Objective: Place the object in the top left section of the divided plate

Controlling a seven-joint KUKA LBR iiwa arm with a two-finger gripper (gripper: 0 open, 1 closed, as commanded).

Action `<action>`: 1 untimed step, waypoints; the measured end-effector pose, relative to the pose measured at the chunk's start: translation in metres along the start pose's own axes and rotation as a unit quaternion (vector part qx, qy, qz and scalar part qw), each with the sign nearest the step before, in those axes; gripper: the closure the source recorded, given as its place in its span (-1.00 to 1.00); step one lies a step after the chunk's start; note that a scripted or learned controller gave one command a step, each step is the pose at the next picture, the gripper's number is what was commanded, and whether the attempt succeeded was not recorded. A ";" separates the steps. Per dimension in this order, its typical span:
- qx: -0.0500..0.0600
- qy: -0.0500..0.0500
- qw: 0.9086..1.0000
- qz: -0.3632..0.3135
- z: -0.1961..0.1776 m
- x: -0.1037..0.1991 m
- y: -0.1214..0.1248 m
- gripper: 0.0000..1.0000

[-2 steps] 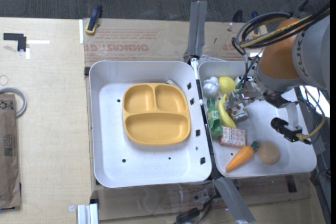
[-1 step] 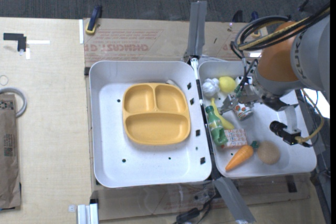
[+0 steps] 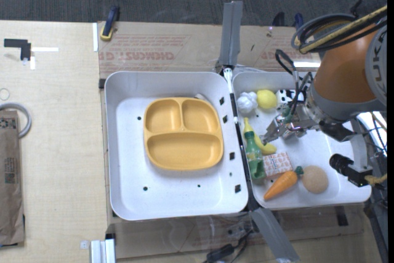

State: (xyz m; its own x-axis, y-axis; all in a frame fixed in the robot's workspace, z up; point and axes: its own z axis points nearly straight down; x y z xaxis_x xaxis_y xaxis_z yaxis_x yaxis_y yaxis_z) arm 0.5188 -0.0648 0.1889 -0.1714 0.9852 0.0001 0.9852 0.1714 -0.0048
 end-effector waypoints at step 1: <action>0.001 0.000 0.999 -0.044 0.000 0.084 -0.027 -1.00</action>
State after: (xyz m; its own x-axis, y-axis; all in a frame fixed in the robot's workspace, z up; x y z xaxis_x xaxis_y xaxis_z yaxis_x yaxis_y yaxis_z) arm 0.4776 0.0129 0.1888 -0.2571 0.9664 0.0003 0.9664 0.2571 -0.0065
